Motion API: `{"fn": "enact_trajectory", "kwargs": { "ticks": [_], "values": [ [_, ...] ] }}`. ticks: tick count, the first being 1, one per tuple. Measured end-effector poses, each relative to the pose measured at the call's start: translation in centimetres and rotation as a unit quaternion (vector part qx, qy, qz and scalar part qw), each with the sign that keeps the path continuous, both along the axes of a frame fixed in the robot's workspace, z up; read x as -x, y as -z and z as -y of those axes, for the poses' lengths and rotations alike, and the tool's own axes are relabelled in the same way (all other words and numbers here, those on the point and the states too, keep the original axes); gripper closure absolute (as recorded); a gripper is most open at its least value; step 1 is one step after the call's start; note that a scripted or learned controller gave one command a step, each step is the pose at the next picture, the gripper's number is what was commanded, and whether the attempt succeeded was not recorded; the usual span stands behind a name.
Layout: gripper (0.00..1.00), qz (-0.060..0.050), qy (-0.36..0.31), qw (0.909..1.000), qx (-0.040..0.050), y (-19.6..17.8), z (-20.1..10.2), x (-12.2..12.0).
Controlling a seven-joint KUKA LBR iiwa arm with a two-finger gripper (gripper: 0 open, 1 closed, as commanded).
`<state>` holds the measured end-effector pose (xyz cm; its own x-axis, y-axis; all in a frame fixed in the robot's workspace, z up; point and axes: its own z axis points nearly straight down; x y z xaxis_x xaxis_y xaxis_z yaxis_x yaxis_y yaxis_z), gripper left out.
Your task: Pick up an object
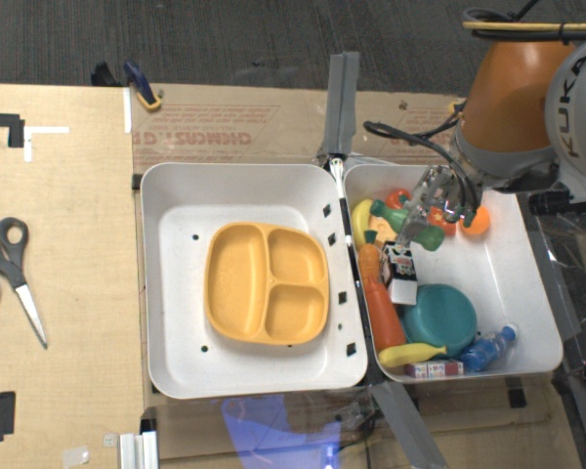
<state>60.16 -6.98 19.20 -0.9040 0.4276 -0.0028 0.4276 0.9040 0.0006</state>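
The right bin (527,291) holds several items: a green piece (421,232), an orange ball (478,222), a long orange carrot-like toy (381,303), a teal bowl (443,317), a yellow banana (411,354), a blue bottle (488,348) and a small black-and-white box (401,266). My gripper (443,203) hangs over the bin's far part, right above the green piece and just left of the orange ball. From this angle I cannot make out whether the green piece is touching it.
The left bin (171,262) holds a yellow divided plate (267,283). Scissors (16,274) lie on the wooden bench at far left. A blue clamp (142,84) sits at the cardboard's back edge. The arm's orange body (513,86) looms over the right bin's far corner.
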Motion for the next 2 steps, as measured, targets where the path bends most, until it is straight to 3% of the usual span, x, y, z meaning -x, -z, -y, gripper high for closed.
{"fn": "enact_trajectory", "kwargs": {
  "ticks": [1, 2],
  "values": [
    [1.0, 0.001, -0.009, 1.0, 0.0006, -12.7, 5.1, -1.6],
    [1.0, -0.001, -0.037, 0.9993, -0.0004, -3.1, -0.3, 2.7]
  ]
}}
